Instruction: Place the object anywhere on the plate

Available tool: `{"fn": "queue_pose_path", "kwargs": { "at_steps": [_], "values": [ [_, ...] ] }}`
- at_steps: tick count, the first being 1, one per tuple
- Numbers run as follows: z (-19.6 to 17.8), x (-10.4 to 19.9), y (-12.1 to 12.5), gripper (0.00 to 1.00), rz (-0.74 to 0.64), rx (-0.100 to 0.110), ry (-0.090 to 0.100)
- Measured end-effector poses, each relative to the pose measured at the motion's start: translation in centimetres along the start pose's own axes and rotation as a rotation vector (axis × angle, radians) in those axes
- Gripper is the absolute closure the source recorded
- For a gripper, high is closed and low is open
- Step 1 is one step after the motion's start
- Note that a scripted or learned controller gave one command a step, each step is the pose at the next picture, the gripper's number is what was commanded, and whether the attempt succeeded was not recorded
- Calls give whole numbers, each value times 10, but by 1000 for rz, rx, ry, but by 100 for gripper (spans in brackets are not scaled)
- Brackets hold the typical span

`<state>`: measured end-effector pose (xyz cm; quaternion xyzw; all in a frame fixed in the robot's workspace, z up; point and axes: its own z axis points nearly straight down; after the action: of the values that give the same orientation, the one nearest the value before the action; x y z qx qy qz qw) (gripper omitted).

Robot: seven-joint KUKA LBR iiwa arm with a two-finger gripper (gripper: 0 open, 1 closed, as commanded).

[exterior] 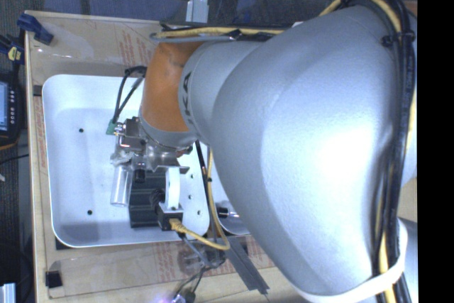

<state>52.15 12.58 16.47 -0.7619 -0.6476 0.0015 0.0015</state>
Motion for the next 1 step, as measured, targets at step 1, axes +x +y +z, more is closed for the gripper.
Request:
{"fn": "queue_pose_path", "kwargs": {
  "at_steps": [1],
  "values": [
    [-26, -67, -12, 100, 243, 3, -1]
  ]
}}
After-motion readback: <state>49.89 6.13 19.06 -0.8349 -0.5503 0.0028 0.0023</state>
